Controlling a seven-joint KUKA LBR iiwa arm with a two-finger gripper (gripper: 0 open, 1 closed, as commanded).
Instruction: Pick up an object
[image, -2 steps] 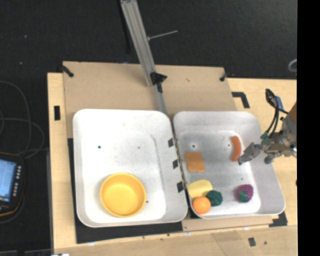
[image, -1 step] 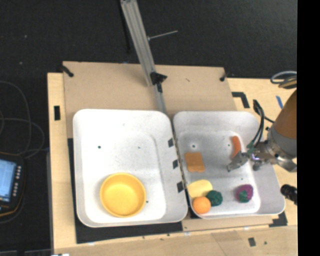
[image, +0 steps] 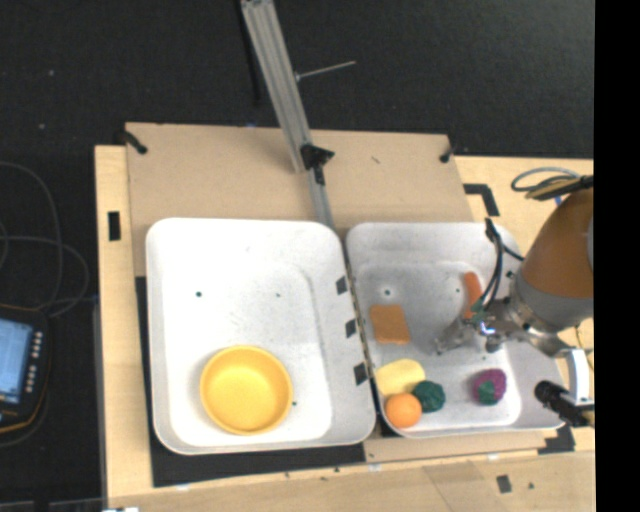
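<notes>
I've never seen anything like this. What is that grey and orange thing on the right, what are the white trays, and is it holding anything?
One camera looks down at a slant on a bench. The grey and orange thing is a robot arm reaching in from the right. Its gripper hangs low in the right bin, but nothing can be seen in it. That bin holds an orange slab, a yellow piece, an orange ball, a green lump, a purple lump and an orange stick. The left bin holds a yellow bowl.

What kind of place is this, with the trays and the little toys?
Probably a robotics lab test bench: a grey robot arm with an orange band reaches over two shallow white plastic bins, one holding small toy foods like a round orange ball.
</notes>
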